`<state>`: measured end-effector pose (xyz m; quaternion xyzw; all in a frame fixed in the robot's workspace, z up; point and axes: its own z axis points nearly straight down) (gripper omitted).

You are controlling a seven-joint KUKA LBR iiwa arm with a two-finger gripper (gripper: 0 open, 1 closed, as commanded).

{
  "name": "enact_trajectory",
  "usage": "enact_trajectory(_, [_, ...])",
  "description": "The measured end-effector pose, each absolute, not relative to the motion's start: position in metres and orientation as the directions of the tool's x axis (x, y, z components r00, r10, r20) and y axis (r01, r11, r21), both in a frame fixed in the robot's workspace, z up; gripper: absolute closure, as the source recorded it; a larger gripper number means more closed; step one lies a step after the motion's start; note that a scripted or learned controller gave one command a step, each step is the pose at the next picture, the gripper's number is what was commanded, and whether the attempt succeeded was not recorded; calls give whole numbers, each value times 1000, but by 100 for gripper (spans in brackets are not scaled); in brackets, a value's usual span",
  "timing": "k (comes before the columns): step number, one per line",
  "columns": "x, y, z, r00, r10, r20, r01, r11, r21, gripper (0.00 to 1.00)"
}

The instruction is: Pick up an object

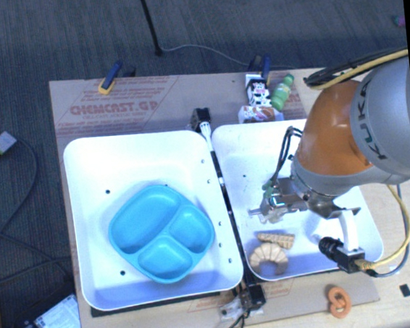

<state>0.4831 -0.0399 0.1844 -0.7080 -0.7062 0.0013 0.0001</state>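
Croissant (270, 256) lies at lower centre of the frame, in the right bin (236, 149), near its bottom rim. Gripper (272, 209) hangs just above it; jaw state cannot be told. Recommend descending squarely and closing across the narrow width. Long axis runs roughly left-right, tips curling downward.

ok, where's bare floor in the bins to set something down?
Left bin: bare strip along the far and left walls, around the blue divided plate. Right bin: bare far-left corner. Crowded near the croissant and gripper.
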Motion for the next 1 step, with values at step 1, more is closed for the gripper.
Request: enact_trajectory(1, [497, -132, 143, 2, 1000, -1, 1000, -2, -3, 100])
